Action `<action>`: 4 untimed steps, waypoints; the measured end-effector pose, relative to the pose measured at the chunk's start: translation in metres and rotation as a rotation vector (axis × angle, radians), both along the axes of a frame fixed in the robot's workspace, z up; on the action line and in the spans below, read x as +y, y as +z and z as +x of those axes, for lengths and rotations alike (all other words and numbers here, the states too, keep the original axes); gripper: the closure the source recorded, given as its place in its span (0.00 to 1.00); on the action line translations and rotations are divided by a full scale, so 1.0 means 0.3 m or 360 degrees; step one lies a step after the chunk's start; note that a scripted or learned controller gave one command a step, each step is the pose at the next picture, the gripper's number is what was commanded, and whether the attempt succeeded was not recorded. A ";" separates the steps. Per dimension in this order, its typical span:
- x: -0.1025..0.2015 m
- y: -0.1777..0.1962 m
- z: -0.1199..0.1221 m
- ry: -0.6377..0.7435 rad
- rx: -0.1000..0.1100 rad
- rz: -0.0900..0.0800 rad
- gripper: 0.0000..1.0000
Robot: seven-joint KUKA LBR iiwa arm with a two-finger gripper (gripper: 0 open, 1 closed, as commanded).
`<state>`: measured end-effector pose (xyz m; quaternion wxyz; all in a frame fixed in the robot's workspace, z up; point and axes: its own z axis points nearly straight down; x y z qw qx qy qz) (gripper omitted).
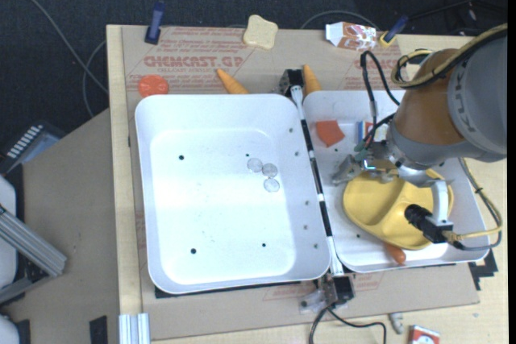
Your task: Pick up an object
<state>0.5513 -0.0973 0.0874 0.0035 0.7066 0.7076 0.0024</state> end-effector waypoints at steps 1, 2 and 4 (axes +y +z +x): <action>-0.005 0.001 -0.032 0.0000 -0.0004 -0.0001 0.00; 0.011 -0.006 0.255 -0.0005 0.0023 0.0002 0.00; 0.009 -0.008 0.154 -0.0002 0.0014 0.0003 0.00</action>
